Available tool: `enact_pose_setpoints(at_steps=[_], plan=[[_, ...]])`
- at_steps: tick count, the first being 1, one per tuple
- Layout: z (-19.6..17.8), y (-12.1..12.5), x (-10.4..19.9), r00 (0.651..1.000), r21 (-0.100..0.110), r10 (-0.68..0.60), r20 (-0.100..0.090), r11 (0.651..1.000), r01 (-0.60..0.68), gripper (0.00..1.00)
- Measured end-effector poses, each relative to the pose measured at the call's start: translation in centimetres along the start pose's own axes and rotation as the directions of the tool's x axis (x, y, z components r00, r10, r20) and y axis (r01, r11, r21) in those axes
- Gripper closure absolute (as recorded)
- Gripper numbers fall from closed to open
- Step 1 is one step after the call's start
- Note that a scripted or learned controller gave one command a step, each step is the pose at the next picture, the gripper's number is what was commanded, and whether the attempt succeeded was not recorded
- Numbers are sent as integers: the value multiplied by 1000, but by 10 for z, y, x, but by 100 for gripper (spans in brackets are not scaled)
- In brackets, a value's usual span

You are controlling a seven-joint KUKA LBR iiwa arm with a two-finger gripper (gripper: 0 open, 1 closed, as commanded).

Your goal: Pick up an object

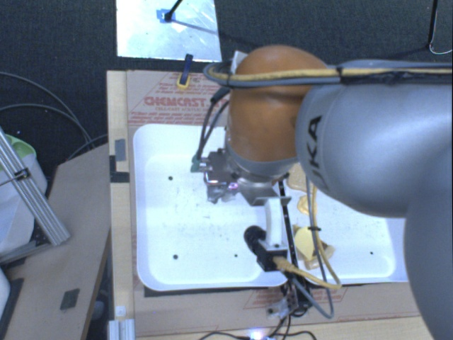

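Observation:
My grey arm with its orange band reaches in from the right and covers the middle of the view. The gripper (225,188) hangs under the wrist over the right part of the left white bin (163,190); the wrist hides its tips. A pale yellow object (306,243) lies in the right bin (368,261) close to the divider. Another yellowish piece (303,205) shows just behind it, partly covered by the arm and cables. Nothing shows below the gripper on the bin floor.
The left bin floor bears a few small dark specks (170,178). Under the bins lies a cardboard sheet (170,101) with red lettering. A shiny sheet (166,20) and a yellow clip (184,76) lie behind. An aluminium frame (28,190) stands at the left.

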State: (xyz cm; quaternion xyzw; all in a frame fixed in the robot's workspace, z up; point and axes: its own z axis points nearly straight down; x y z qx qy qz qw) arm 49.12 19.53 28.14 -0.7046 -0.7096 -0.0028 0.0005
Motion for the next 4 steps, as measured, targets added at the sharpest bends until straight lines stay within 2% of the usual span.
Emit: enact_pose_setpoints(at_steps=[1,2,4], plan=[[-198,-3,-21,1000,-17,3,-4,1000,-3,100],[-200,-3,-19,1000,-3,-4,2,1000,4,100],[-221,-2,-19,1000,-6,-15,0,1000,15,100]])
